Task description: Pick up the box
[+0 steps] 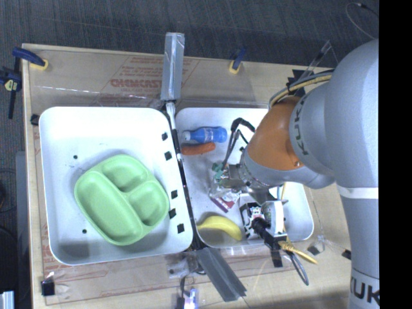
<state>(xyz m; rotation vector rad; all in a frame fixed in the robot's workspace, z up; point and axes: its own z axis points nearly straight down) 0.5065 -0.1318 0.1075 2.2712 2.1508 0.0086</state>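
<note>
Dark grey carpet [96,11] surrounds the bench [96,69], whose pale wooden top shows red print near the far edge. We see blue clamps [29,58] at its left corner and another [239,60] along the far side. Two white bins sit side by side on it, touching along a black-clipped seam. We find a green divided tray [122,198] lying in the left bin [64,127]. We see a blue bottle [206,135] in the right bin [302,221] near the far wall, with an orange-red piece [197,149] just beside it and a banana [221,227] at the near wall. The arm [335,127] reaches in from the right, and its gripper [226,184] hangs low over the middle of the right bin. A small reddish box [223,202] lies on the bin floor just below it, between gripper and banana. We cannot tell how the gripper stands, nor whether it touches the box.
</note>
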